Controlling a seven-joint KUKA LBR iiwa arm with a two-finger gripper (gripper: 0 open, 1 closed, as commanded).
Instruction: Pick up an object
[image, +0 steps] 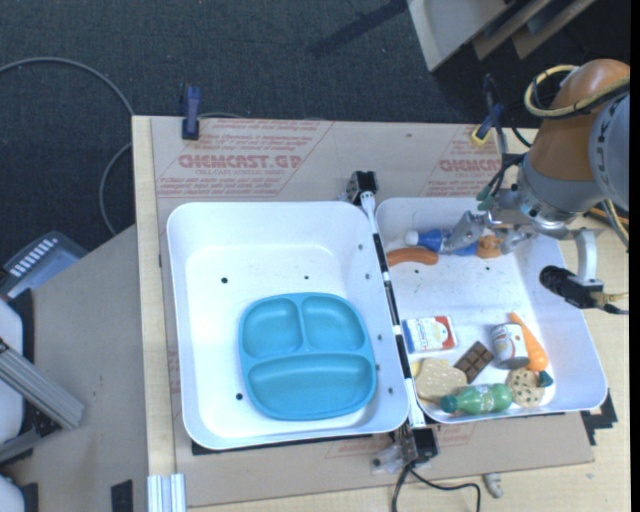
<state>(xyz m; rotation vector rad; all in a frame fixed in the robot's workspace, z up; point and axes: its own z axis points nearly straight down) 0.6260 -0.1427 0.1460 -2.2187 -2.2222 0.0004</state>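
Note:
My gripper (468, 234) is low over the far end of the right bin (560, 330), reaching in from the right. Just to its left lies a small blue and white object (430, 240). In front of that is an orange-brown sausage (413, 256). A small orange piece (489, 247) sits right beside the gripper, partly hidden by it. Nothing is visibly held.
The near end of the right bin holds a red and white carton (430, 333), a chocolate bar (473, 359), a can (503, 343), a carrot (531, 342), a cracker (439, 379), a green item (478, 400) and a cookie (522, 387). A blue divided plate (305, 355) lies in the left bin (200, 250).

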